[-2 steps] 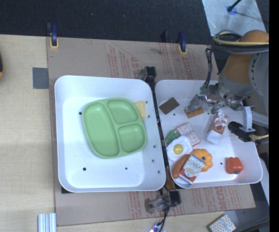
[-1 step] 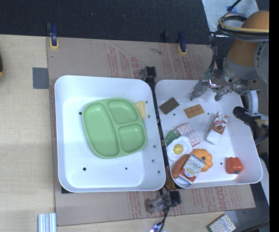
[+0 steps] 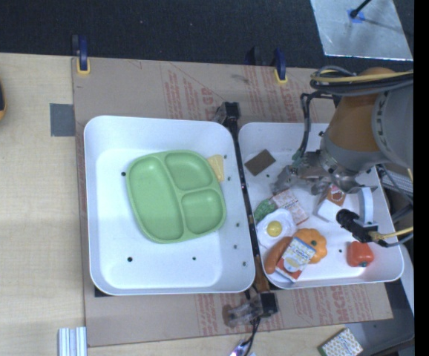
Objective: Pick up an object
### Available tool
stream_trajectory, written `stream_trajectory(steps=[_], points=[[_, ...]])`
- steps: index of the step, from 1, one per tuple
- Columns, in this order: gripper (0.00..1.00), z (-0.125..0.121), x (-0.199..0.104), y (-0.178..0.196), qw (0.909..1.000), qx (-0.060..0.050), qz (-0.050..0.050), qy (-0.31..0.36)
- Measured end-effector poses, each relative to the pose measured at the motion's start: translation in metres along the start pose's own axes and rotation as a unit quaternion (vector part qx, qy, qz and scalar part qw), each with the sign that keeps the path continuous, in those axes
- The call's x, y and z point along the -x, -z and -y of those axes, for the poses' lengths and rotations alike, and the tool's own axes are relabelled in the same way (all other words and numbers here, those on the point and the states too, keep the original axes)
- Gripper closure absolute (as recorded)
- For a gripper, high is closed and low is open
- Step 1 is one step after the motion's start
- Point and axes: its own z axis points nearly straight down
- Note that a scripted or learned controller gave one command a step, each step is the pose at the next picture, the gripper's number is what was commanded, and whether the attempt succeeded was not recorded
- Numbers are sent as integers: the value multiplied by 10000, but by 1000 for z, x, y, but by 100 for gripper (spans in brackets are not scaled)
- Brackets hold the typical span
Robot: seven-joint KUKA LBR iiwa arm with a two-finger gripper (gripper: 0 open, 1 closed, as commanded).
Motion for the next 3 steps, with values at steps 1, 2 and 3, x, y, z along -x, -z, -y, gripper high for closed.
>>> stream_trajectory(steps=[1,2,3], points=[[100,-2,2,12,10000,10,8,11],[0,-2,2,12,10000,10,11,15],[0,-66,44,3,10000,55,13,14]])
